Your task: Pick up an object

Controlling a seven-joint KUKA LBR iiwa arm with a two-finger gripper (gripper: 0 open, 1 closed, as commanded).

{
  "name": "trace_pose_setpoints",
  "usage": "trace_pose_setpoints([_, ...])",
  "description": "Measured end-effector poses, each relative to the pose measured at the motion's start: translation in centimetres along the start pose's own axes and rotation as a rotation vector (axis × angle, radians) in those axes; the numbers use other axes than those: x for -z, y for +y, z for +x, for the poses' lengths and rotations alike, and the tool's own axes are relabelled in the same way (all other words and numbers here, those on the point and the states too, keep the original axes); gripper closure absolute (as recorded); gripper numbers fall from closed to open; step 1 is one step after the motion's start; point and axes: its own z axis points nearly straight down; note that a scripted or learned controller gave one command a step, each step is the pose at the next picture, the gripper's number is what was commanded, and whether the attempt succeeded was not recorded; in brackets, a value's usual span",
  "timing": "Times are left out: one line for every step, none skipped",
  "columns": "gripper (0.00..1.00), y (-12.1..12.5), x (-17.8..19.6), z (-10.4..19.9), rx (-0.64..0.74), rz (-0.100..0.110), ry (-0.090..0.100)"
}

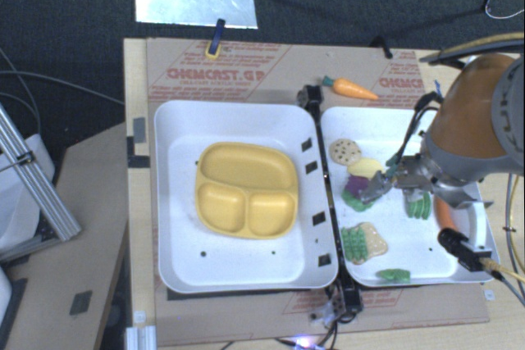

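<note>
The hand (pixel 379 187) rests over a purple toy (pixel 356 190) in the right bin (pixel 385 120); its grip I cannot tell. A cookie (pixel 345 150) lies at 11 o'clock, green pieces (pixel 356 242) at 6 o'clock. The yellow tray (pixel 246 188) fills the left bin (pixel 180 176).

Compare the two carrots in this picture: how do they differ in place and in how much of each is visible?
The carrot with green top lies outside the bins on the brown board, past the right bin's far rim; the second carrot lies inside that bin. The first shows whole, with its leafy end pointing left; the second is partly covered by the arm, so its ends cannot be judged. Both are orange.
</note>
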Motion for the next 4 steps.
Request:
trace_pose_setpoints([0.0, 2.7, -6.6, -6.5, -0.002, 0.002, -0.001])
trace_pose_setpoints([0.0, 2.9, -1.8, -11.1, -0.001, -0.003, -0.003])
trace_pose_setpoints([0.0, -1.7, -10.2, -1.2, 0.009, 0.002, 0.006])
trace_pose_setpoints([0.0, -2.0, 5.7, -0.8, 0.008, -0.016, 0.0])
